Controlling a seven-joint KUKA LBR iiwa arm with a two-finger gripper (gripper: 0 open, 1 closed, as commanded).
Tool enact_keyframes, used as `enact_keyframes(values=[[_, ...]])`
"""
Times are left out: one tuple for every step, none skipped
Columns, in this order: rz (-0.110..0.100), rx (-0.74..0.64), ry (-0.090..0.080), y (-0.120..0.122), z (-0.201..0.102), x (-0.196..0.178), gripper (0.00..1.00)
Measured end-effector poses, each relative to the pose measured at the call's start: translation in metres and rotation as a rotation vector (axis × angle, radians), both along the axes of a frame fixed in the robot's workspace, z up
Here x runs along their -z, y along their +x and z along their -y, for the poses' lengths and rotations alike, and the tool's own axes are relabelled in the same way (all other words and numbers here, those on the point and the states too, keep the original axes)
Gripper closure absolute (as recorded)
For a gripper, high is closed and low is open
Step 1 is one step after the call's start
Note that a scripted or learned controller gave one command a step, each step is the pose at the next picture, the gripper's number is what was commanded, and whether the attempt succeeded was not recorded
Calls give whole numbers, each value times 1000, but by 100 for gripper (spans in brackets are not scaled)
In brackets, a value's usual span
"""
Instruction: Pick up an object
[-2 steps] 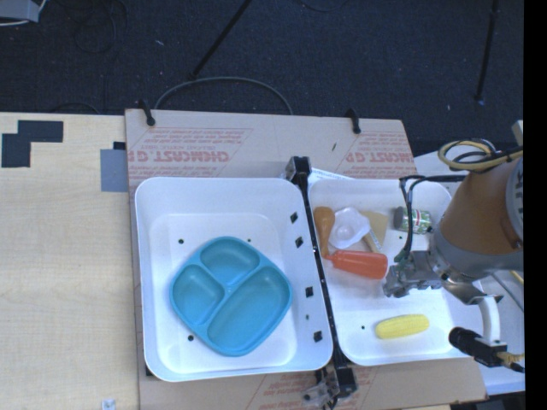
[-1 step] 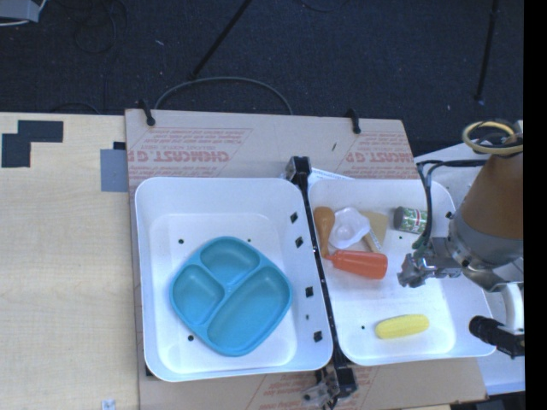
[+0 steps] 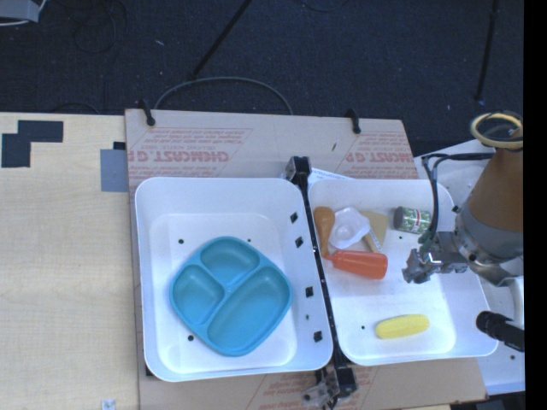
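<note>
In the right bin (image 3: 346,336) lie an orange carrot-like piece (image 3: 361,264), a yellow corn-like piece (image 3: 402,325), a white crumpled object (image 3: 349,226), a tan piece (image 3: 323,223) and a small green-labelled can (image 3: 413,220). My gripper (image 3: 420,265) hangs over the right side of this bin, to the right of the orange piece and above the yellow one. Nothing shows between its fingers. The grey arm with its orange band (image 3: 500,195) reaches in from the right.
A blue divided plate (image 3: 231,295) lies in the left bin (image 3: 162,229). A black divider (image 3: 309,263) runs between the bins. Cardboard (image 3: 256,143) sits behind them, and a wooden bench top (image 3: 60,272) spreads to the left.
</note>
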State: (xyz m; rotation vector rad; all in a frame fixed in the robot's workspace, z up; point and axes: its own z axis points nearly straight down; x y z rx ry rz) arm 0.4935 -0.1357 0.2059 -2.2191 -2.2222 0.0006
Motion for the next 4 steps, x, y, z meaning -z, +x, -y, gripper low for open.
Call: enact_keyframes(values=[[-3,-3,3,6,-60,4,100],[-4,-1,2,11,-118,9,100],[-1,-3,1,24,-169,-6,100],[-2,-4,1,24,-223,-19,100]])
